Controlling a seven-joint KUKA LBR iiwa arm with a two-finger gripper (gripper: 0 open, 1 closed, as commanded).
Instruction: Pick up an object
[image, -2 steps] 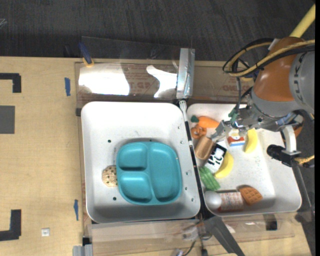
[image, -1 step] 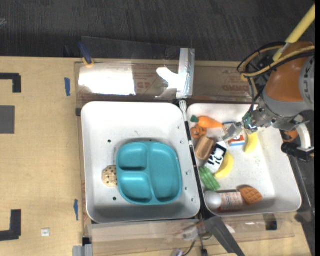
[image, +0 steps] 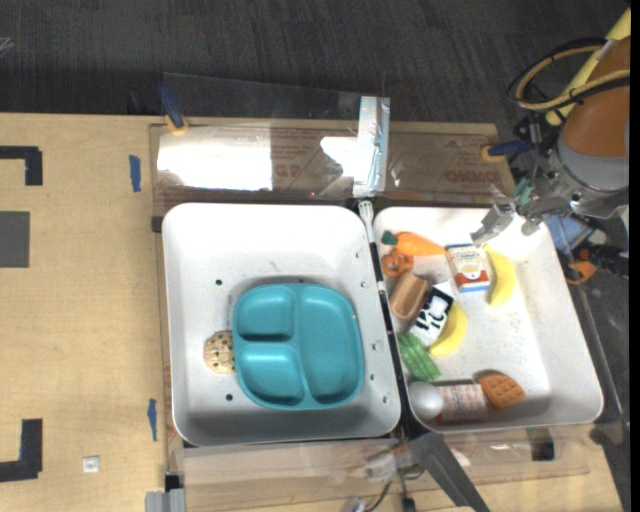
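Tool (image: 500, 222), grip state unclear, hovers at upper right over the right bin (image: 560, 345); descent onto the carton (image: 467, 268) likely comes next.

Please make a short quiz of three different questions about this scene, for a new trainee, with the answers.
1. True or false: the teal three-compartment plastic tray lies in the left white bin.
2. Which thing touches that tray's left edge? A) the round speckled cookie B) a red ball C) a glass cup
3. Fill in: the small white carton with a red label lies in the ____ white bin, beside a yellow banana.

Key: 1 true; 2 A; 3 right. The grey two-finger gripper is over the right bin's far edge, near the carton, with nothing visibly between its fingers.
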